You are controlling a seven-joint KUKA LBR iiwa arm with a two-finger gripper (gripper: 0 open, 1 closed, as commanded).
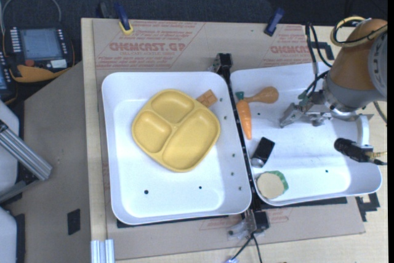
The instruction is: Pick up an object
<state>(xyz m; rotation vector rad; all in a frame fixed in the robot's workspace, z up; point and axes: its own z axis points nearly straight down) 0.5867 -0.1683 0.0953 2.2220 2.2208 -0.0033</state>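
Two shallow white bins sit side by side on a brown cardboard-covered bench (184,46), seen from above at a slant.

The left bin (111,132) holds a yellow divided plate (175,129) with three compartments, lying flat near the bin's middle. A small brown wooden piece (207,98) pokes out from under the plate's upper right edge.

The right bin (345,188) holds four loose things, all toward its left side:
- An orange carrot (245,119) with a green top lies lengthwise just beside the bin's left wall.
- A pale wooden spoon (263,95) lies above it, with its round end pointing right and its handle end close to the carrot's green top.
- A small black block (263,151) sits tilted below the carrot, near it but apart.
- A round tan disc with a green rim (271,185) rests in the lower left corner.

The grey arm with its orange band (354,71) reaches in from the right. Its metal gripper (289,115) is over the upper middle of the right bin and points left. It is to the right of the carrot and below and right of the spoon's round end, apart from both. Whether the gripper is released or clenched cannot be told from this angle.
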